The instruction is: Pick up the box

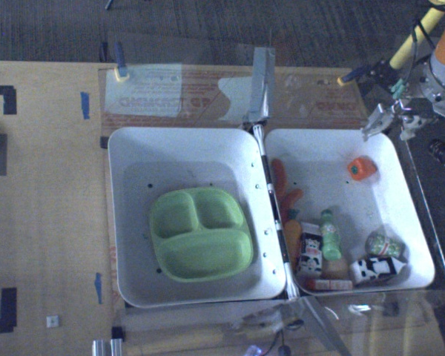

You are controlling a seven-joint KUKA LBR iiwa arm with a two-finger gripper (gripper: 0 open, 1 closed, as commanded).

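Starting at the far left, the tan bench (44, 199) carries black corner marks and a few bits of blue tape (84, 104).

Next comes the left bin (133, 162), and lying in it is a green divided plate (200, 232), flat on the floor and a little towards the near side.

Across the seam between the two bins is the right bin (319, 150), and this one is busy. Along its left wall runs a line of long red and orange pieces: a red one (279, 175) at the top, a second (291, 196) angled just below it and an orange one (291, 233) further down.

Just beside that orange piece sits the box (309, 249), a small carton with a black-and-white print, in the near left part of the right bin. A green bottle (328, 236) lies right against the box's right side. A flat pinkish item (328, 283) lies below them at the near wall.

Further right, a small orange object (362, 167) sits alone in the far half of the bin. In the near right corner, a rounded greenish thing (384, 243) sits above another black-and-white patterned item (377, 269); what these two are, I cannot tell.

At the far right, the gripper (389, 119) hangs over the bin's far right corner, well apart from the box. Its metal fingers (372, 123) are spread, with nothing between them. Behind it the arm (441, 73) reaches off to the right, with a yellow cable (415, 32) slanting up beside it.
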